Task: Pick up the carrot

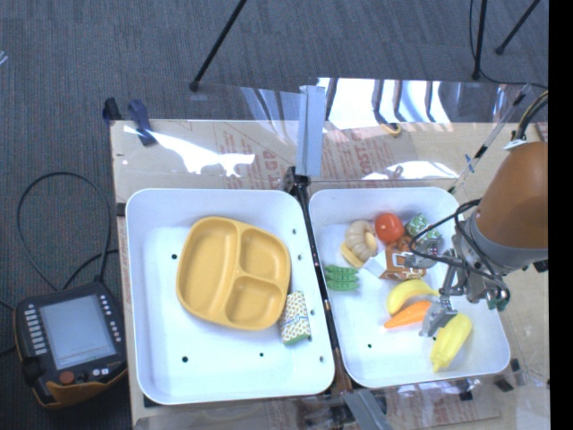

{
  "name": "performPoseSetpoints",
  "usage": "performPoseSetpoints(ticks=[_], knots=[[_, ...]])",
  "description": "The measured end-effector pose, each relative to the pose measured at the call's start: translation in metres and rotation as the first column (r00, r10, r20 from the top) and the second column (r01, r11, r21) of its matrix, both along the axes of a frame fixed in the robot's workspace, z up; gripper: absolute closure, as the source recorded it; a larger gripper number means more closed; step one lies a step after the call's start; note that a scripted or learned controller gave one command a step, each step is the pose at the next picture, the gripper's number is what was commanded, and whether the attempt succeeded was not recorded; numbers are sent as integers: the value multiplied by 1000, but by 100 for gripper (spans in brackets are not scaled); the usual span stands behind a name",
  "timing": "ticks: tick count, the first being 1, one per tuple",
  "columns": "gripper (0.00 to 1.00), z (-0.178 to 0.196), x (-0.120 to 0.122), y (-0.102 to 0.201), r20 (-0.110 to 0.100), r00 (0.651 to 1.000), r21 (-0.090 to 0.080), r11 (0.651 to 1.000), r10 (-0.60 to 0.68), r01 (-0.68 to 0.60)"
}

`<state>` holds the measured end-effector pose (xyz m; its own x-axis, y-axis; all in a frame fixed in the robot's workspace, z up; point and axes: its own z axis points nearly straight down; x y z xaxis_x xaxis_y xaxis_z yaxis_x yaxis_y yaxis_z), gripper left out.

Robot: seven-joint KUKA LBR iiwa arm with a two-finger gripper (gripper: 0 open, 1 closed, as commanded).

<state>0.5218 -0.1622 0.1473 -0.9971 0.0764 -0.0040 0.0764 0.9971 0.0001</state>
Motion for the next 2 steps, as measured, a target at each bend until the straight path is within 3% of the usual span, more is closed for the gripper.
performPoseSetpoints(ticks=[1, 2], knots=[[0, -61, -41, 37, -5, 997, 3, 997, 78, -78], [0, -60, -41, 80, -4, 986, 3, 986, 166, -166]])
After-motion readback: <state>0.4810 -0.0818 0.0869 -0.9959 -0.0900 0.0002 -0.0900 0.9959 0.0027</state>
